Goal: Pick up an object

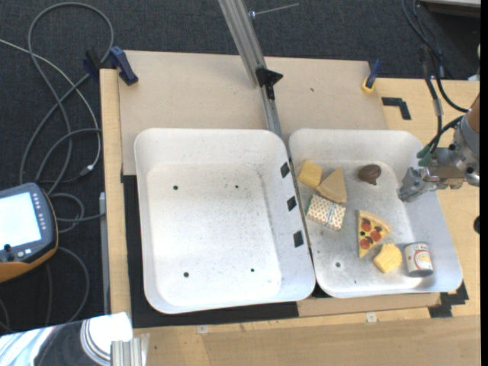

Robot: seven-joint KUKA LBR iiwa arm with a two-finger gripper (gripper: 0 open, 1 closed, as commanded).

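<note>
White plastic bins sit side by side on the bench, seen from the one camera above at a slant. My claw hangs at the right edge of the right bin, low over its rim, with my arm reaching in from the right; from this angle I cannot tell how the claw is set, and I see nothing in it. Everything to pick lies in the right bin. Near its upper left are a yellow block and a tan wedge, touching each other. Just below them lies a patterned box, tilted. A brown lump rests alone toward the far wall, near my claw but apart from it. In the middle is a pizza slice with red spots, and just below it a second yellow block, which sits just beside a small can lying near the bin's lower right corner. The left bin has only dark specks on its floor. A grey pole slants down from the top to the seam between the bins. Blue clamps grip the bench's far left corner, cables trail over the dark floor at left, and a handheld pendant lies at the left edge.
</note>
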